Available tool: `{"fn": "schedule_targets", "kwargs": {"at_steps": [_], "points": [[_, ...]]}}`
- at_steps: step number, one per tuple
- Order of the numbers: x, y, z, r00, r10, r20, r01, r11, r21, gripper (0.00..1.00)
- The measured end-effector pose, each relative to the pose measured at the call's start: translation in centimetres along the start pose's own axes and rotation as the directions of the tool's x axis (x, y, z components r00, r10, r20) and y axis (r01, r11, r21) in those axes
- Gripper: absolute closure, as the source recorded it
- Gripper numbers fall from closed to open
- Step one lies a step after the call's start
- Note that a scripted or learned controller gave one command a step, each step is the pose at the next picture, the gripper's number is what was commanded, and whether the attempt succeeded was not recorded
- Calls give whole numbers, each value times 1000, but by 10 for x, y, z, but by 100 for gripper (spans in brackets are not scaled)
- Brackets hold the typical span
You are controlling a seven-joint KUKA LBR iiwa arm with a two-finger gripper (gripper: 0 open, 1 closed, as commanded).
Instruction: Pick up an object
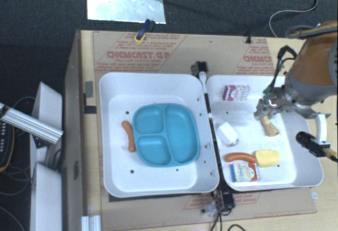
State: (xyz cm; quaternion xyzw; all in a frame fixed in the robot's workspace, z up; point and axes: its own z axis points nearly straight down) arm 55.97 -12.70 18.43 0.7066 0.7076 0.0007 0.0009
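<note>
The counter (158, 47) is covered by a tan sheet printed with red lettering, and two shallow white bins sit on it side by side, edges touching down the middle. The left bin (113, 98) is the larger-looking one from here, the right bin (309, 172) reaches almost to the counter's near right corner. Up at the far edge, a small blue-and-yellow object (143, 30) lies tilted, half on the counter, half over it. A black clip (199, 68) sits where the bins meet at the far side, another dark fitting (224, 201) at the near side.
</note>
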Motion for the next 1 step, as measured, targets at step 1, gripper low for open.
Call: {"fn": "schedule_targets", "kwargs": {"at_steps": [1], "points": [[65,6,-35,1000,-3,-1,3,1000,0,100]]}}
